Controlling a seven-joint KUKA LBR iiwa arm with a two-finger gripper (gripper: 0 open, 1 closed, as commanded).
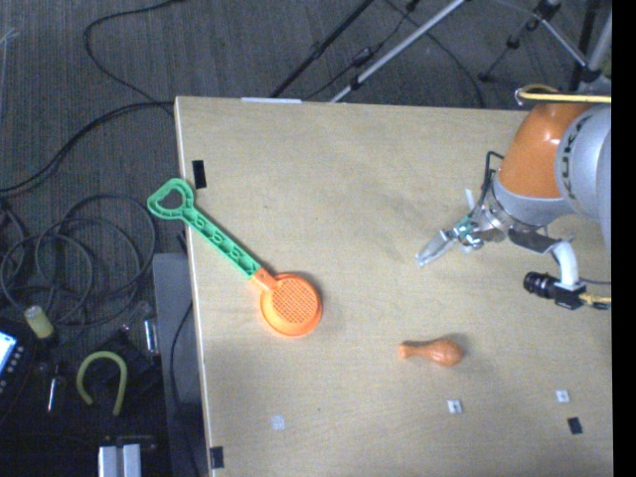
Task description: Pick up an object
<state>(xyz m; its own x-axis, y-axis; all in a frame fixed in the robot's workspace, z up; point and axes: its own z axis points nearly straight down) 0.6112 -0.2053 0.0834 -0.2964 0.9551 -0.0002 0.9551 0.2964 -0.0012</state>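
A toy strainer with an orange mesh head (pixel 291 305) and a long green handle (pixel 206 229) lies at the left of the pale wooden bench top (pixel 348 167), the handle's loop hanging just past the left edge. An orange drumstick-shaped toy (pixel 434 351) lies on its side at the lower middle right. My gripper (pixel 429 251) reaches in from the right and hangs over bare wood, pointing down and to the left. It is about a hand's width above the drumstick in the view and well to the right of the strainer. It holds nothing.
Small black and white marks (pixel 454 405) dot the bench near its front right. Past the left edge lie coiled cables (pixel 70 256) and a green U-shaped piece (pixel 102 374) on the floor. Tripod legs (pixel 427 23) stand behind the bench.
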